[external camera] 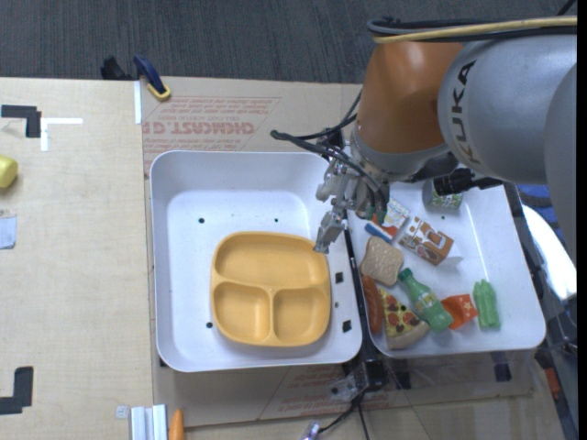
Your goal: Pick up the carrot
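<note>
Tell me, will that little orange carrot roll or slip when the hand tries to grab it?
The carrot looks like a small, stiff toy, so it probably won't flop. Its smooth surface may make it slippery. It lies wedged between the green bottle and a green vegetable, which likely stops it rolling but crowds the hand.

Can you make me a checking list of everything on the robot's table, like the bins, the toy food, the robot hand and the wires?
Surface: two white bins, left bin and right bin, side by side on a cardboard sheet.
Job's things: carrot, orange, in the right bin beside a green bottle.
Clutter: yellow divided plate in the left bin; bread slice, pizza slice, snack packet in the right.
Grippers: gripper above the bins' shared edge, away from the carrot.
Cables: black wires by the wrist.
Surroundings: wooden bench, dark floor.
</note>
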Robot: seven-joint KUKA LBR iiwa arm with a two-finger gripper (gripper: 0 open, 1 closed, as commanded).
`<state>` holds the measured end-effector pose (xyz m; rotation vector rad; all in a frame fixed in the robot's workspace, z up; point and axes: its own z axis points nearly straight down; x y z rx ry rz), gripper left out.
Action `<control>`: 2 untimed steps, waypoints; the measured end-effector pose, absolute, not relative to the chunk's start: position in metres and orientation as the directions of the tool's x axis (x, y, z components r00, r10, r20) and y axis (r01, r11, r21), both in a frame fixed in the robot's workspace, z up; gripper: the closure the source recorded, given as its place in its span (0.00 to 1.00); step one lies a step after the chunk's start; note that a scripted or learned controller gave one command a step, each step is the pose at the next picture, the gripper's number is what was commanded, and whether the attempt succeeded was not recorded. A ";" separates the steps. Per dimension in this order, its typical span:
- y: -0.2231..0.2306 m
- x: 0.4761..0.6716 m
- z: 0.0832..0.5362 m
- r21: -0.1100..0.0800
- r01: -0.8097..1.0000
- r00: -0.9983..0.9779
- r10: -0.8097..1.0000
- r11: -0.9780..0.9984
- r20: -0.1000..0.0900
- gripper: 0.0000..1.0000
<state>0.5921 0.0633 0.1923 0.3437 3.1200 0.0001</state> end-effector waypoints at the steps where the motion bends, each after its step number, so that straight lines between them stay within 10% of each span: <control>1: 0.106 0.516 0.096 0.000 0.151 -0.989 0.151 0.989 -0.002 0.00; 2: 0.107 0.517 0.105 0.001 0.149 -0.989 0.149 0.989 -0.004 1.00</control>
